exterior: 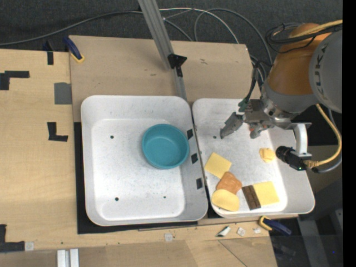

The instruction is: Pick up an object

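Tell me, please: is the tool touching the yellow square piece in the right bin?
Apart. In the camera view, bare white bin floor shows plainly between the tool and the yellow square piece.

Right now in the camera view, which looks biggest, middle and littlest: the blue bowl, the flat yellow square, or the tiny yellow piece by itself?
1. Blue bowl, clearly biggest.
2. Flat yellow square.
3. Tiny yellow piece, littlest.

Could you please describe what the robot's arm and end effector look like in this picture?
The arm is grey with a broad orange band above the wrist and part of dark lettering on its side. Black and yellow cables loop around it. The end effector is dark grey metal, with a black cylinder mounted beside it on a white bracket.
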Tool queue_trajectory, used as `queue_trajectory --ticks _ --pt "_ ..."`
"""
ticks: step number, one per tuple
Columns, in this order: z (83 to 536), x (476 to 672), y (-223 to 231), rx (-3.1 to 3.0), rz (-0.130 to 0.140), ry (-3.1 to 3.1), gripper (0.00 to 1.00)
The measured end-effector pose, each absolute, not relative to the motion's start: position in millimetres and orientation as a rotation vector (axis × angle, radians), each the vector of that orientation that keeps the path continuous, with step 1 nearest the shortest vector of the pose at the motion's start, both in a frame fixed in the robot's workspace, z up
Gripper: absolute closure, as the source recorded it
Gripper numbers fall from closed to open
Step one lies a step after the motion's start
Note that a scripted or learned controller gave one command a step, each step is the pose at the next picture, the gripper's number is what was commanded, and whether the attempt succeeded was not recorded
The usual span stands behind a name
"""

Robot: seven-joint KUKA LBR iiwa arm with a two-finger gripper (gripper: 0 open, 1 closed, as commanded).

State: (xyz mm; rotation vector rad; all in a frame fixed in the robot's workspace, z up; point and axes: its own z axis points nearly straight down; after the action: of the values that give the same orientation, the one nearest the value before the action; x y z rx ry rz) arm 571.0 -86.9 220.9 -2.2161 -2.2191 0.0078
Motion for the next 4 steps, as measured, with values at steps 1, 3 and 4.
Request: queue_trajectory --ticks 1,3,4 --pt "158 568.0 -93 -2.217 0.009 -2.218 0.0" --pt "127 567.0 -94 -2.216 0.003 -2.222 1.0" --pt "187 574.4 -90 -2.222 -0.004 -2.226 1.0"
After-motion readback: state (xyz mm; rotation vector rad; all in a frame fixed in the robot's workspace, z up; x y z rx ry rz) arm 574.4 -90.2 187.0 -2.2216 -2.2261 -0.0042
